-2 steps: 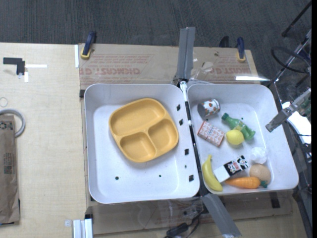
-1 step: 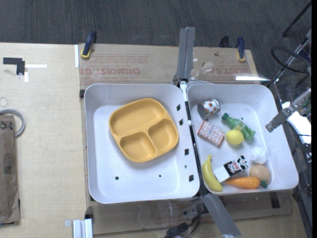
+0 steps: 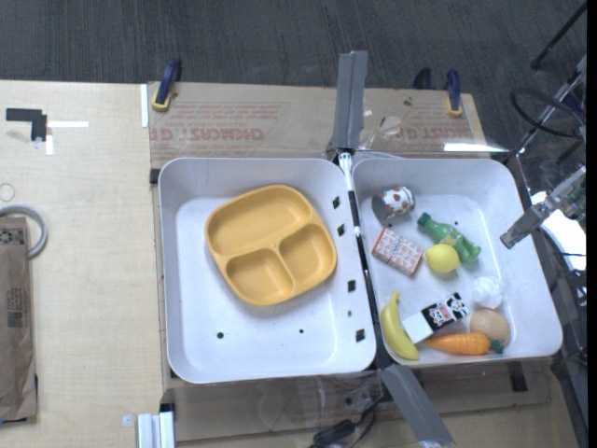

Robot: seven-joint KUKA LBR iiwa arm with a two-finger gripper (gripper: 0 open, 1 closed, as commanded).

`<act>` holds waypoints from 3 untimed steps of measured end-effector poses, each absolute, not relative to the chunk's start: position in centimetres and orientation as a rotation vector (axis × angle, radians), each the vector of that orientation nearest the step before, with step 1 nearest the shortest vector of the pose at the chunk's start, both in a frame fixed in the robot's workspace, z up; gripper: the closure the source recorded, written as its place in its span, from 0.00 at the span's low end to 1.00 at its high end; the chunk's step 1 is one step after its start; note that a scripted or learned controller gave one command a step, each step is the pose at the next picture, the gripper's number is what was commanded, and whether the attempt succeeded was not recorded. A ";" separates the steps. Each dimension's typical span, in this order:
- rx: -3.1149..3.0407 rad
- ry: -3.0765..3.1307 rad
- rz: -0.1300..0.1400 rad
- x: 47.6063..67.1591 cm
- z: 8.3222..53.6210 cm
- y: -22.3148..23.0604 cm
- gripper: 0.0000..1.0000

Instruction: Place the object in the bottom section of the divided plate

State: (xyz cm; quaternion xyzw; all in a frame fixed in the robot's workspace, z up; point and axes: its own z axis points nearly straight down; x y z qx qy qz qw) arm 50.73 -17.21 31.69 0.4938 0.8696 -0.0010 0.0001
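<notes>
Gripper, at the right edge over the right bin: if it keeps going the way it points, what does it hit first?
The gripper points down-left into the right bin. First in line looks like the lemon beside the green bottle, though its height above them is unclear.

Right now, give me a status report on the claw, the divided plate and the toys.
Claw over right bin's right rim, grip unclear. Divided plate in left bin, sections bare. Toys in the right bin: banana, lemon, carrot.

The divided plate (image 3: 270,244) below me was a plain yellow-orange, sitting in a white bin (image 3: 187,343). In the other white bin (image 3: 532,334) lay a yellow banana (image 3: 398,329), yellow lemon (image 3: 442,259), orange carrot (image 3: 457,344), green bottle (image 3: 449,235) and red-and-white patterned packet (image 3: 397,251). The table (image 3: 84,250) was pale wood.
</notes>
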 end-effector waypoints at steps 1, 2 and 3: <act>1.551 2.732 -0.003 50.7 31.7 -17.2 0.00; 1.551 2.732 -0.003 50.7 31.7 -17.2 0.00; 1.551 2.732 -0.003 50.7 31.7 -17.2 0.00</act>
